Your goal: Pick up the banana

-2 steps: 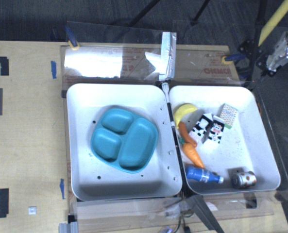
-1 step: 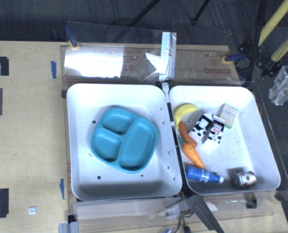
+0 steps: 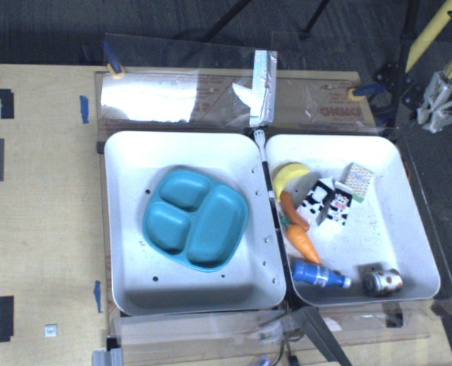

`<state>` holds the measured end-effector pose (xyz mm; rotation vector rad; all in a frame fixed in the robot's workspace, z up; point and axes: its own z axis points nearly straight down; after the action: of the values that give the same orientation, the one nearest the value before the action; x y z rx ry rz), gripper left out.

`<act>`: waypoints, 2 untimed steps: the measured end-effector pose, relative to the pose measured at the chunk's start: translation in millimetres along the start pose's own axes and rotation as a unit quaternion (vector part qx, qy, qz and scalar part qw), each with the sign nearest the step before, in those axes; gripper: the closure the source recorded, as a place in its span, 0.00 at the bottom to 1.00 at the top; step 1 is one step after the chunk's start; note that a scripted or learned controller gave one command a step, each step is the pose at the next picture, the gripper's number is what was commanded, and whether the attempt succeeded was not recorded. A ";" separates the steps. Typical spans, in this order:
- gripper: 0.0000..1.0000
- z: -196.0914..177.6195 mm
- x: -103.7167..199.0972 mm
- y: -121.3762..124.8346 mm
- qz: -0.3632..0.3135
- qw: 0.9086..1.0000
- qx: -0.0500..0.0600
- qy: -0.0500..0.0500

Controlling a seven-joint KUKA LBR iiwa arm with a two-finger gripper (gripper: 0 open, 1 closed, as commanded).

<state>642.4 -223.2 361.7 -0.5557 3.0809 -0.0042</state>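
While the banana (image 3: 290, 176) is lying in the right bin (image 3: 408, 212), it is sitting close against that bin's left wall, toward the far left corner. Only a stubby yellow curve of it is showing. An orange carrot (image 3: 297, 230) is running along the same wall just on the near side and looks to be touching or overlapping the banana's near end; cannot tell which. A black-and-white checkered item (image 3: 326, 201) is crowding it just to the right, and a small speckled box (image 3: 357, 180) is lying beyond that, toward the far edge. A blue bottle (image 3: 320, 277) and a metal can (image 3: 382, 280) are sitting along the near edge, well apart from the banana. The left bin (image 3: 126, 174) is carrying a blue divided plate (image 3: 196, 218) in its middle.

Pincer state: I cannot tell how wide it is standing or whether it is holding anything, so I am judging the pick as not yet begun.

Handling, as a judgement: the banana is looking light, likely a toy, smooth-skinned and rounded, so it is probably going to slip or roll out of a loose pinch. Taking it across the thick middle, with the jaws spanning the short width, is looking best. The bin wall on one side and the checkered item on the other are leaving little room, so a descent from above with the fingers lined up along the wall is seeming safest; clipping the carrot is the main risk.
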 end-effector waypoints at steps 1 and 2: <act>1.00 -4.1 -25.0 -7.9 -0.132 0.991 0.000 -0.001; 1.00 -12.3 -24.8 -8.1 -0.151 0.988 0.000 -0.001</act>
<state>668.3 -222.0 374.3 -1.0156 2.9605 -0.0063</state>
